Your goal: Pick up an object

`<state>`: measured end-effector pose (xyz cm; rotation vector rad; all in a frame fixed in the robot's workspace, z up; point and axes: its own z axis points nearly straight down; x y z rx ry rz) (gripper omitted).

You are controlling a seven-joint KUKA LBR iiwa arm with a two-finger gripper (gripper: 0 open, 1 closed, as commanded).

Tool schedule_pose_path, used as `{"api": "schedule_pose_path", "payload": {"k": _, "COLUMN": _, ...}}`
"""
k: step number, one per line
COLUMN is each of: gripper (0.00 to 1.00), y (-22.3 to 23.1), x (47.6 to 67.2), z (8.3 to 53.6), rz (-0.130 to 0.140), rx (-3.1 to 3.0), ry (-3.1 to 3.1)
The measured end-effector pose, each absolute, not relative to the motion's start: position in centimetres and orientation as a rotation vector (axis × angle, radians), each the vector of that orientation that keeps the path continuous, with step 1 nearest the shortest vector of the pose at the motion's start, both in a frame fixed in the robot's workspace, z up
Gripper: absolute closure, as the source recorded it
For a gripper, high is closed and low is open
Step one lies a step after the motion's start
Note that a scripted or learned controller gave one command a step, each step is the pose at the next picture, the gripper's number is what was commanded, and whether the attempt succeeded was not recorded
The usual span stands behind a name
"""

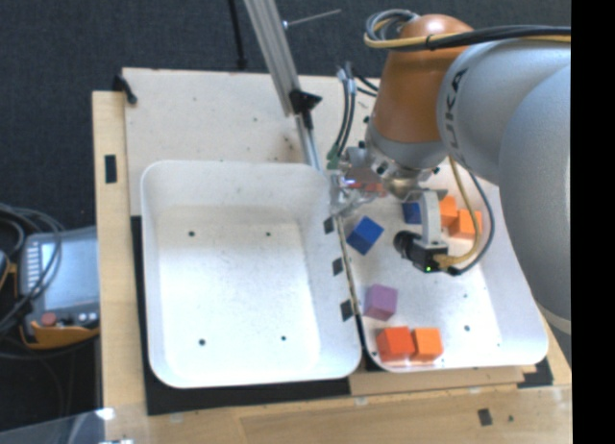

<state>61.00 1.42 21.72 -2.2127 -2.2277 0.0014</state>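
Hand (357,190) low at right bin's (500,336) inner edge, finger state cannot be told; blue cube (365,235) sits tilted just below it, apparently ungripped, so best square up over the cube, descend straight, clear the wall, then close.

We saw white bins (240,269), a blue cube (365,235), a purple cube (381,301), orange blocks (408,343), and a grey, orange-banded arm (500,106).
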Motion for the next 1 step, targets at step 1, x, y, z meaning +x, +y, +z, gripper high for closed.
{"api": "schedule_pose_path", "payload": {"k": 1, "gripper": 1.0, "y": 7.02, "x": 59.79, "z": 21.41, "rz": 0.001, "rx": -2.211, "ry": -2.227}}
